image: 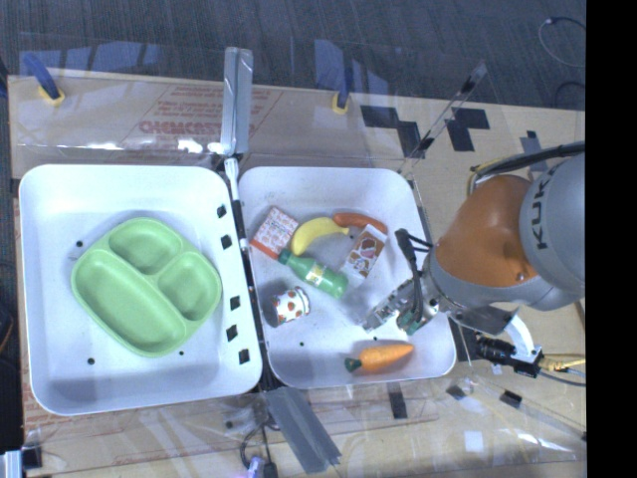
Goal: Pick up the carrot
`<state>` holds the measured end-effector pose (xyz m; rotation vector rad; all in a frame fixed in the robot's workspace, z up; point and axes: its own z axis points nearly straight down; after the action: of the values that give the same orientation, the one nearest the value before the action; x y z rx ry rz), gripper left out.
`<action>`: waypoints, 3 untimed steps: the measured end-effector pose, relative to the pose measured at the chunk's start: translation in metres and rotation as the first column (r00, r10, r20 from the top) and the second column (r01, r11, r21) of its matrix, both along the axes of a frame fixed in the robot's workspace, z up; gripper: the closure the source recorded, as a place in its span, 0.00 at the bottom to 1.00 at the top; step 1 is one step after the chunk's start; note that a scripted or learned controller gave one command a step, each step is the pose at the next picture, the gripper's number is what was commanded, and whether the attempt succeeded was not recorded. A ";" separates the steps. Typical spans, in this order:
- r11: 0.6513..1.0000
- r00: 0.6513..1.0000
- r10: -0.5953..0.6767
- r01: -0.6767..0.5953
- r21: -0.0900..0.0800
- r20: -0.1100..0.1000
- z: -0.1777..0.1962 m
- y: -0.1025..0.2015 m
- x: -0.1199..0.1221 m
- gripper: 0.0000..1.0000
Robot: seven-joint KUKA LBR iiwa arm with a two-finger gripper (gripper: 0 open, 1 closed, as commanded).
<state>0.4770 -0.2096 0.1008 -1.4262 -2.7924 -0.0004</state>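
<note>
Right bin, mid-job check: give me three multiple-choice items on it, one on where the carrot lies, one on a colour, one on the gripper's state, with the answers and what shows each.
1. Where does the carrot lie in the right bin?
A. near its front edge
B. against its back wall
C. on the green tray

2. What colour is the divided tray in the left bin?
A. red
B. green
C. blue

3. What is between the fingers of the gripper?
A. the carrot
B. the banana
C. nothing

Answers: 1 A, the carrot lies by the bin's front edge, below the gripper. 2 B, the tray is light green. 3 C, the fingers stand over bare bin floor, apart from the carrot.
</note>
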 end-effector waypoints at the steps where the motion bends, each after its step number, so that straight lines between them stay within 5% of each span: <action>1: 1.000 1.000 0.000 0.000 0.000 0.000 0.000 0.000 0.000 0.00; 2: 0.973 0.973 0.231 -0.231 -0.001 0.003 -0.009 0.000 0.000 0.00; 3: 0.972 0.972 0.235 -0.235 -0.001 0.004 0.001 0.000 0.001 1.00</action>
<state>0.4782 -0.2094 0.1023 -1.0865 -2.9452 -0.0013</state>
